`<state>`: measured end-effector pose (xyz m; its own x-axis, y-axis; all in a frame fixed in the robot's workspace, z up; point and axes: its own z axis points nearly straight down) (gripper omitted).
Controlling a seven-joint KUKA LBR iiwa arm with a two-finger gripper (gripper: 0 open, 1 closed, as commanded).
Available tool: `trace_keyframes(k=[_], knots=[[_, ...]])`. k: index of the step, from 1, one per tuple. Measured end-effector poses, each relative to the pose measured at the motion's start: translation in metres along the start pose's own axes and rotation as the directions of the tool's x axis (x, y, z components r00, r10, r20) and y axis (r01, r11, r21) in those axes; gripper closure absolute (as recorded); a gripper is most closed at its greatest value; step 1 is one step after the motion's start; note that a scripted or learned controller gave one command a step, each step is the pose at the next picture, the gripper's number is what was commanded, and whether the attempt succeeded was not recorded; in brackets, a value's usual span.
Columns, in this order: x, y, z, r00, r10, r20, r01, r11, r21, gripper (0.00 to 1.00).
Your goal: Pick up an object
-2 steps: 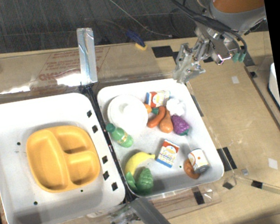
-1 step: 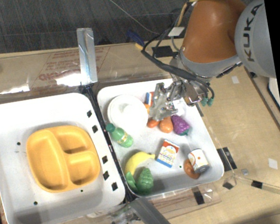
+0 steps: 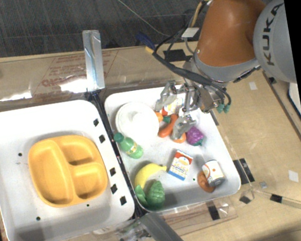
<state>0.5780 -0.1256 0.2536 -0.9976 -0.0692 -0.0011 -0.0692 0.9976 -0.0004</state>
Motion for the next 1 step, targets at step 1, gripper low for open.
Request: trace_keyframes(k=[1], knots=[[0.0119, -0.0321, 0.1348, 0.992, -0.129, -0.012, 0.129, 0.992, -0.006, 0.0]])
